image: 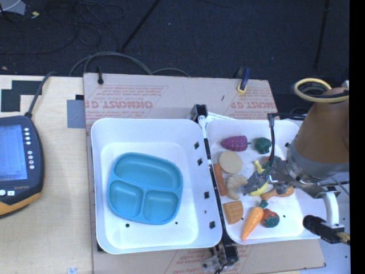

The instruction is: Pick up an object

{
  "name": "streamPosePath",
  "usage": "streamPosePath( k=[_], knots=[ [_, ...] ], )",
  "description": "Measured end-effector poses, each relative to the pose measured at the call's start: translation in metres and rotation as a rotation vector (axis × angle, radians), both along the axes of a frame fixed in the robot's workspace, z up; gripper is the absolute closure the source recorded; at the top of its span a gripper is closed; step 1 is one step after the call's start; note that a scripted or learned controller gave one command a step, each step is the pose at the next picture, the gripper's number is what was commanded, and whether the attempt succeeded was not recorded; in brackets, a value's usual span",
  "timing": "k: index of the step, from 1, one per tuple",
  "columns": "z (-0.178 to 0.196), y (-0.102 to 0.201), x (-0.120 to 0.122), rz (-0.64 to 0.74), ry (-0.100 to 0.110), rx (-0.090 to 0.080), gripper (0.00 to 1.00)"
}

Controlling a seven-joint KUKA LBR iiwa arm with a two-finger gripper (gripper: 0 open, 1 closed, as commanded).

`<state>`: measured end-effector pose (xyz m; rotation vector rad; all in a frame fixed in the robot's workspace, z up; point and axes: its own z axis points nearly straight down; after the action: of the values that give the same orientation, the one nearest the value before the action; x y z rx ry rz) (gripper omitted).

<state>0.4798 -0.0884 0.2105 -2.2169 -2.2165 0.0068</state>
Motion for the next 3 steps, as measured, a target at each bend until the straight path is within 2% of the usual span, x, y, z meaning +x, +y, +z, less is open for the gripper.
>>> streamPosePath(
  k=[1,2,3],
  knots=[
    [-0.012,0.164,0.005,0.015,0.001,0.004,0.0],
    [-0.003,0.155,0.006,-0.001,0.006,-0.002,1.0],
    [0.137,0.174,0.083,0.003,-0.021,-0.001,1.0]
  ],
)
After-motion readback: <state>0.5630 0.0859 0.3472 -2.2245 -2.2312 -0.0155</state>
